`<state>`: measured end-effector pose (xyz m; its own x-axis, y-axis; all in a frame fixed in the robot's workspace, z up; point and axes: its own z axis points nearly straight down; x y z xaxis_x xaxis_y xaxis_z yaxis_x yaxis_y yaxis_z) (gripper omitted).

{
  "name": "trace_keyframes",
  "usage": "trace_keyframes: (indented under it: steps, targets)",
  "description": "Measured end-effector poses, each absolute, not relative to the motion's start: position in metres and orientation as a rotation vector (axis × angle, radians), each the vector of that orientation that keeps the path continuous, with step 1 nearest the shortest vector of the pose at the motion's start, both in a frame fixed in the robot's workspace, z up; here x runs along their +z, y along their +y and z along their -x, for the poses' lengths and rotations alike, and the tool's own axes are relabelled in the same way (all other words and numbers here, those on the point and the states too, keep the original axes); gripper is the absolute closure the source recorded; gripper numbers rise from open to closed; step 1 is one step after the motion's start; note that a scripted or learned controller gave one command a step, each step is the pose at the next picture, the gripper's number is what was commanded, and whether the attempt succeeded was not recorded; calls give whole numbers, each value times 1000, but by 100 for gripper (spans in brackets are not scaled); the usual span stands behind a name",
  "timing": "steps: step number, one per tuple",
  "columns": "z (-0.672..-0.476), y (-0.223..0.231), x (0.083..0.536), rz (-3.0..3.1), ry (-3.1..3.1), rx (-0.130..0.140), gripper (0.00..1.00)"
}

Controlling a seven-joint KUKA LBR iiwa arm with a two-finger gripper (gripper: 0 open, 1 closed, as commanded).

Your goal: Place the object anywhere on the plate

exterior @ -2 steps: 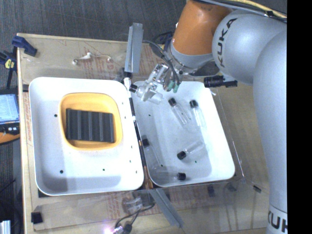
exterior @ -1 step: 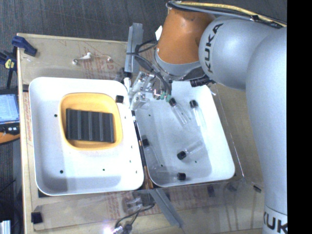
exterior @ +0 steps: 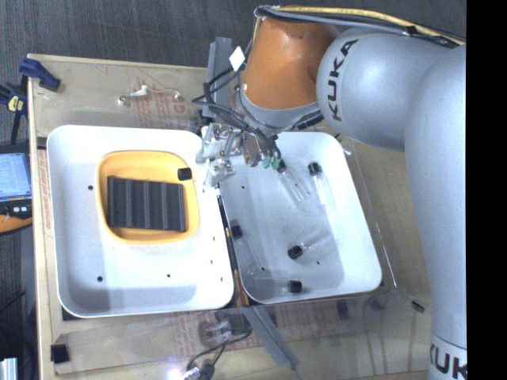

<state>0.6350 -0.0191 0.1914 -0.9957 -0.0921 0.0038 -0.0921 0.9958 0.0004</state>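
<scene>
While the grey arm (exterior: 380,77) with its orange band (exterior: 285,58) reaches in from the right, its gripper (exterior: 226,153) hangs over the seam between the two white bins, above the upper left corner of the right bin (exterior: 360,267) and the upper right edge of the left bin (exterior: 71,283). The metal and cabling at the wrist are too tangled to tell how the gripper is set, or whether anything sits in it. In the left bin lies the yellow plate (exterior: 146,165), and a dark ribbed rectangular block (exterior: 146,204) rests flat on it, covering most of its centre. A small black piece (exterior: 184,174) sits at the plate's upper right rim, just beside the block's corner. The right bin holds several clear tube-like items with dark caps (exterior: 317,182), scattered apart across its floor.
</scene>
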Motion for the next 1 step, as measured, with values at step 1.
trace_keyframes:
  steps: [1]
  targets:
    - [-635,-20,192,-143,-3135,0,0]
